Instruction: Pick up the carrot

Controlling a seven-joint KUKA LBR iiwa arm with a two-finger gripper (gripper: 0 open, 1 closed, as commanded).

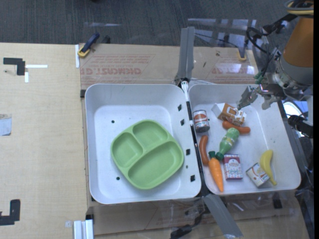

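Orange, the carrot [216,174] is laid in the right bin [290,148] near its front wall, long axis running front to back, green top toward the rear, tip toward the front. A can [201,121], bottle [229,140], banana [268,165] and cartons are shared with it. A green plate [147,154] is held by the left bin [94,133]. The claw [258,97] is seen spread, pinching nothing, over the right bin's rear.
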